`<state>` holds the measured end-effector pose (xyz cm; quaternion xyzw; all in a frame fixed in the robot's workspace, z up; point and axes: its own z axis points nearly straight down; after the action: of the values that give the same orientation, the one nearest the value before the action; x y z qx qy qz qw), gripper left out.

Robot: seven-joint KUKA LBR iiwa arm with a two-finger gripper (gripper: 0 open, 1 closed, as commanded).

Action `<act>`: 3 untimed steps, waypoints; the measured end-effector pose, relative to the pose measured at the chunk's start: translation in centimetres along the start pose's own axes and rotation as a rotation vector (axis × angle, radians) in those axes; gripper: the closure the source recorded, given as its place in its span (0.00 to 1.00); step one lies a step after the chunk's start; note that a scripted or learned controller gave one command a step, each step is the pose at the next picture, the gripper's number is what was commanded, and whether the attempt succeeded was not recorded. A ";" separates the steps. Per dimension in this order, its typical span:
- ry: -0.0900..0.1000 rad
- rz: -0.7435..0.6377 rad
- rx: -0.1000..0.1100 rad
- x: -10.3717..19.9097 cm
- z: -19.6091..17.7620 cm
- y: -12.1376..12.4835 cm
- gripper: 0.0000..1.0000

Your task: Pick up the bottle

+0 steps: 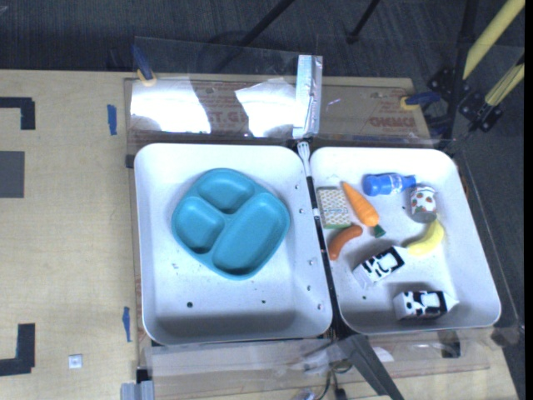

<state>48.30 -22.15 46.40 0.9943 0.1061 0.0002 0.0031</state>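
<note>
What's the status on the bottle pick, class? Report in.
Blue bottle lying near right bin's far wall, untouched. Carrot close on its left, ball on its right. Top clear.

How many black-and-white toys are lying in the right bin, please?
2. One black-and-white toy lies near the middle of the right bin, below the banana; the other sits near the bin's front edge.
</note>
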 end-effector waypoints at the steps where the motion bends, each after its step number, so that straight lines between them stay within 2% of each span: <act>1: -0.001 -0.001 -0.002 0.1 -1.0 0.0 1.00; 2: -0.003 0.012 0.009 -0.3 3.0 0.1 1.00; 3: -0.003 0.011 0.009 -0.3 2.0 0.1 1.00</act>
<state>48.07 -22.29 44.41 0.9949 0.1004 -0.0020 -0.0009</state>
